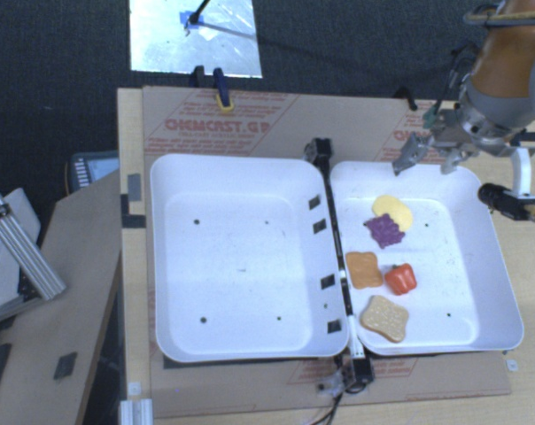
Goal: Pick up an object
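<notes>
Grey arm [507,104], orange band [514,56] above wrist, metallic two-finger end effector [429,160], dark cables

Your two bins sit side by side: left bin [236,255], right bin [480,264]. In the right bin, near its left wall, five items cluster: chip [394,208] rearmost, grapes [384,230] touching it in front, then toast [364,270] beside pepper [401,278], bread slice [384,318] nearest you.

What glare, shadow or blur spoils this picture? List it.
Camera view: the foil sheet at top glares; the white bins are bright, nearly shadowless; the gripper is slightly soft; the toy foods, such as the purple grapes, stay sharp enough.
</notes>
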Action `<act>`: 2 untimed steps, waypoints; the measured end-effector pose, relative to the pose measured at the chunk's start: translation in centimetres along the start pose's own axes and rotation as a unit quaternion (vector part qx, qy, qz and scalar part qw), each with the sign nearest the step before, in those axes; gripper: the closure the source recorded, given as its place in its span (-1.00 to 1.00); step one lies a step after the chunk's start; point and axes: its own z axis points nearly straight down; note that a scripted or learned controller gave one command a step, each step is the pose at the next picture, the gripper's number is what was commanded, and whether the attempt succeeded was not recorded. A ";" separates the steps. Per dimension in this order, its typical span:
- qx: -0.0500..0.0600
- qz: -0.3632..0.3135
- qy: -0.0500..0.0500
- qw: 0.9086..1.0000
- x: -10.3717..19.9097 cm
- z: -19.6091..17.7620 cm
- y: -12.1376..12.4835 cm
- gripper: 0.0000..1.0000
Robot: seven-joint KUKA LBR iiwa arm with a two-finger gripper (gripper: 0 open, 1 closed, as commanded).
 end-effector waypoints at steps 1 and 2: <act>0.003 0.001 0.000 1.000 2.5 17.0 -5.0 -1.00; -0.007 0.002 -0.003 1.000 -2.2 3.7 -2.1 -1.00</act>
